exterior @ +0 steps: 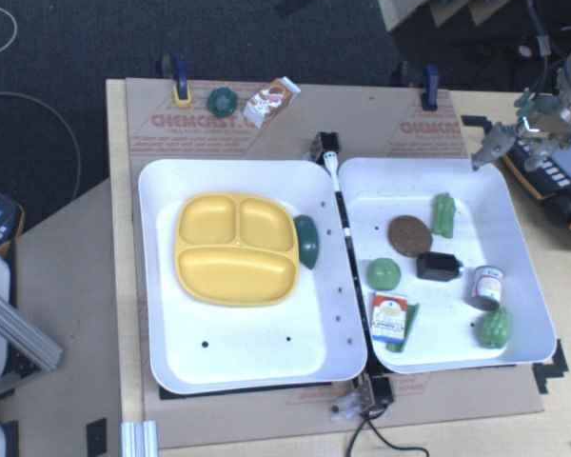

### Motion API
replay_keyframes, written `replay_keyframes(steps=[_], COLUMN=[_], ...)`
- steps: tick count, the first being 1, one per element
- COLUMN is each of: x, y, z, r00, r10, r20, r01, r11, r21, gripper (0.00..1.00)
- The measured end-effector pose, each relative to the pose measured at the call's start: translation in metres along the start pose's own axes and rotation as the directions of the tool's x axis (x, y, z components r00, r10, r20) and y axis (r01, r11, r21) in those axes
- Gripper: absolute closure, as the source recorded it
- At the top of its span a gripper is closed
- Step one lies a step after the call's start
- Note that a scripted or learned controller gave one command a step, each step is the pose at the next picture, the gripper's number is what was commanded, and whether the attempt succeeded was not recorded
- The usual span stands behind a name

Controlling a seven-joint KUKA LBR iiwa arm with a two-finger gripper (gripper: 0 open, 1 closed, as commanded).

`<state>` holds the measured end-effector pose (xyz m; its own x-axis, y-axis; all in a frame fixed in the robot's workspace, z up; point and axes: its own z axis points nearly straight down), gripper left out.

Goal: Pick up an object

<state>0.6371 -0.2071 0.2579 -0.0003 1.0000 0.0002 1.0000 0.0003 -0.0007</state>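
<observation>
- The gripper (500, 146) hangs at the right bin's (519, 219) far right corner, above the rim; whether its fingers are spread cannot be told.
- That bin holds a green ball (383, 273), brown disc (409, 235), black block (438, 267), small can (487, 287), a red-and-white carton (389, 318) and two green pieces, all well apart from the gripper.
- The left bin (238, 355) holds a yellow divided plate (236, 248), a dark green object (307, 241) touching its right edge.
- A small packet (270, 101) lies on the bench beyond the bins; its print is unreadable.
</observation>
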Motion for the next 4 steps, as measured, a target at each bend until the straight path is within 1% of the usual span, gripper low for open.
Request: replay_keyframes(steps=[1,2,3,4], x=[0.039,0.066,0.093,0.118], y=[-0.037,-0.07,-0.096,-0.129], z=[-0.063,-0.071,-0.116,-0.129], r00=[1.0,1.0,1.0,1.0], r10=[-0.003,-0.002,-0.003,-0.003], r20=[0.001,-0.002,0.001,-0.001], r01=[0.003,0.002,0.003,0.003], r11=[1.0,1.0,1.0,1.0], r21=[-0.005,0.002,-0.008,0.0], gripper=[0.0,0.0,0.0,0.0])
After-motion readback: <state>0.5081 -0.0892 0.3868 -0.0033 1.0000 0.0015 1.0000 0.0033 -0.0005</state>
